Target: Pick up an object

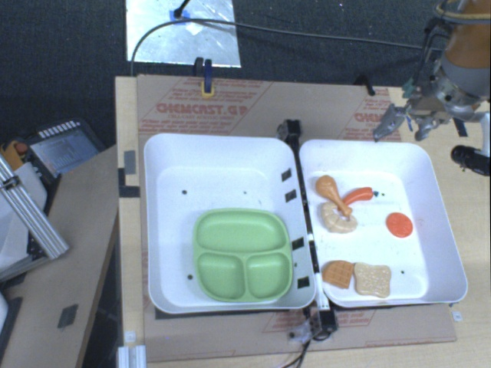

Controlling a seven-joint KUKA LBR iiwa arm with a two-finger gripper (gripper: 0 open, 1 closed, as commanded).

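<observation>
The claw (402, 126) hung above the far right corner of the right bin (437, 198), just past its back rim, with its two fingers spread apart and nothing between them. Everything it might pick lay well below and nearer to me, on the floor of that bin. A toy drumstick (331, 189) lay tilted near the bin's left side, its thin end resting on a pale round biscuit-like piece (337, 220). An orange-red carrot-shaped piece (357, 195) lay just beside the drumstick, to its right. A flat red disc (399, 225) sat alone further right, the closest of the lot to the claw yet still well apart from it. Along the near edge a brown cracker (337, 274) and a pale slice of toast (372, 279) lay side by side, touching. In the left bin (176, 167) a green divided plate (242, 253) rested toward the near side. Both bins stood on the cardboard-covered surface (230, 102).
</observation>
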